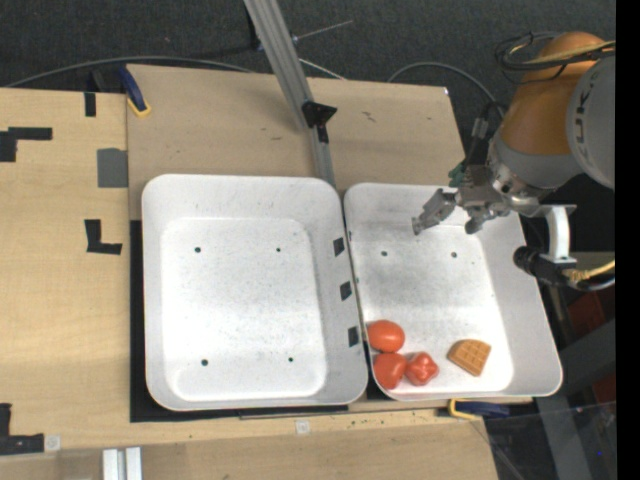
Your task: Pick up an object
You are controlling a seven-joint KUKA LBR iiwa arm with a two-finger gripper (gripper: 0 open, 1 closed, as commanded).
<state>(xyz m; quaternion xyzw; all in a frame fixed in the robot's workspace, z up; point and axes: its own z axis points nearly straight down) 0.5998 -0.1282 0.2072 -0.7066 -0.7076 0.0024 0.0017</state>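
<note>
1. Reaching in from the right side of my view, the arm (560,98) hangs over the upper right corner of the right bin (520,298), its orange band above the wrist sitting just outside the bin's far right edge.
2. I see the wrist angled down and toward the left, so the gripper (452,218) points across the upper part of that bin's floor.
3. Its two fingers look spread apart, one at the left (432,215) and one further right (475,220), with nothing between them.
4. The gripper hovers over bare bin floor, well apart from the objects.
5. All the objects lie along the near edge of the right bin: a red tomato-like piece (387,336) by the left wall, a second red piece (389,370) just below it, and a red pepper-like piece (422,368) touching that one.
6. A tan waffle-like piece (469,356) sits further right, apart from the red ones.
7. The left bin (160,268) lies beside the right one on the wooden bench (220,118).
</note>
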